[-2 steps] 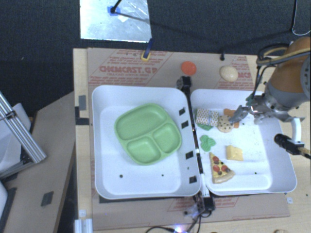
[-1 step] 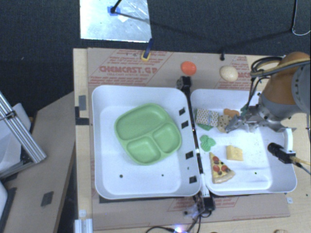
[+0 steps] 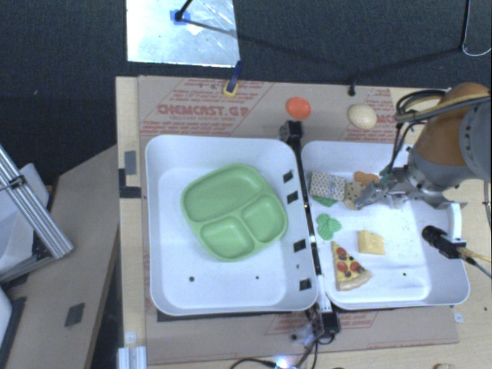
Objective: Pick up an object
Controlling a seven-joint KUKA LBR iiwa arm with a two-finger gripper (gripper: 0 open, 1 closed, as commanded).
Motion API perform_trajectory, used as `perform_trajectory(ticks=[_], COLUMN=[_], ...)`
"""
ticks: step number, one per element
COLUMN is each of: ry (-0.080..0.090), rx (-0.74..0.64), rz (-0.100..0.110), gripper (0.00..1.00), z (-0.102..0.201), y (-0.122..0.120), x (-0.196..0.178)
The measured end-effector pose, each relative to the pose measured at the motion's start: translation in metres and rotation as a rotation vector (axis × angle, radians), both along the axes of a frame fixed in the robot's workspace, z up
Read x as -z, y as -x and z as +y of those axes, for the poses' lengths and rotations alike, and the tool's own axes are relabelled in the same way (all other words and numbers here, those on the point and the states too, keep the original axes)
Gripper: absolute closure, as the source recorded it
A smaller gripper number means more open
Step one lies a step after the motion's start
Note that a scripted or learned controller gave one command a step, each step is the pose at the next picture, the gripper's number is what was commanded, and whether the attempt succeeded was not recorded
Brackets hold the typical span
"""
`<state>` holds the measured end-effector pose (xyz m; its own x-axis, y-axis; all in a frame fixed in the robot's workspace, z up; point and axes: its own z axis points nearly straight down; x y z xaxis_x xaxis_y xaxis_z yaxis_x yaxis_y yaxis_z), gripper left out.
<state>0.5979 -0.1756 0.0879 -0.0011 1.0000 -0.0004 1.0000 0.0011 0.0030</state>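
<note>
- Grey gripper (image 3: 363,197) in right bin (image 3: 400,290), centre right of frame; fingers' state unclear
- pizza (image 3: 350,267), cheese (image 3: 371,243) lower down
- green tray (image 3: 234,212) in left bin (image 3: 165,283)

Red print reading "CHEMCAST GP" runs along the brown board (image 3: 201,108) behind the bins.

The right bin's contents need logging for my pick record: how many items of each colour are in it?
Right bin, as far as the view shows:
Green: 1, leafy piece
Yellow: 1, cheese wedge
Orange: 1, small piece
Multicoloured: 2, pizza slice, patterned packet
Total: 5
</note>
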Motion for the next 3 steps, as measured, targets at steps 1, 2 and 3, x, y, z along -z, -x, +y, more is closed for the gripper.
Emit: perform_trajectory(ticks=[1, 2, 3], ry=[0.001, 0.001, 0.002], rx=[-0.001, 0.002, -0.004], rz=[-0.006, -0.002, -0.006], gripper=[1.0, 1.0, 1.0], z=[0.0, -0.004, 0.001], y=[-0.001, 0.005, 0.002], x=[-0.011, -0.059, -0.123])
